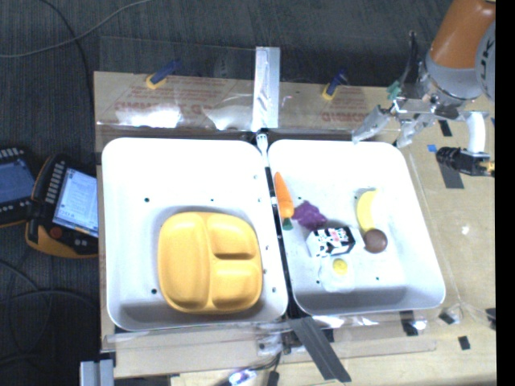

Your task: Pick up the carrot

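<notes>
The tool [385, 124] hangs with fingers spread apart and nothing between them, above the far rim of the right bin [418, 215], well away from the carrot [282, 197]. The carrot lies against that bin's left wall, beside the purple toy [309, 214]. A good approach would likely descend with fingers straddling its narrow width, clear of the wall

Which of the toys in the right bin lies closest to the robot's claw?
The banana: it lies nearest the gripper; the carrot lies far across, by the divider.
</notes>
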